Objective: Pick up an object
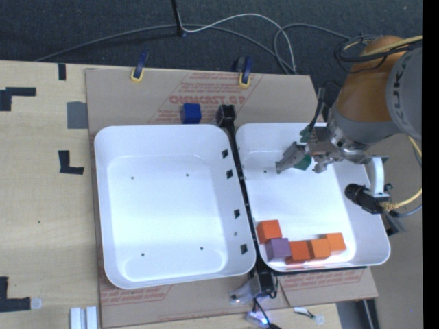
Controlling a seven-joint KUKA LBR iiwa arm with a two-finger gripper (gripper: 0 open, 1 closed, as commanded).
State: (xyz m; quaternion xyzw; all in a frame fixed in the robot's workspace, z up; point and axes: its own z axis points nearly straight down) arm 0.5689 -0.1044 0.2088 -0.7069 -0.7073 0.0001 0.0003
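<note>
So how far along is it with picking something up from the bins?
Nothing looks picked yet. The orange blocks and the purple block lie clustered at the near edge of the right bin. The hand hangs over that bin's far part, apart from the blocks, with nothing visible in it. Left to do: move over a block, descend, grasp and lift. A blue block sits on the cardboard beyond the left bin.

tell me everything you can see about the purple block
The purple block is a small, matte cube with a lighter top face, sitting flat in the right bin near its front left corner. An orange block touches it behind, another on its right. It is well clear of the gripper.
</note>
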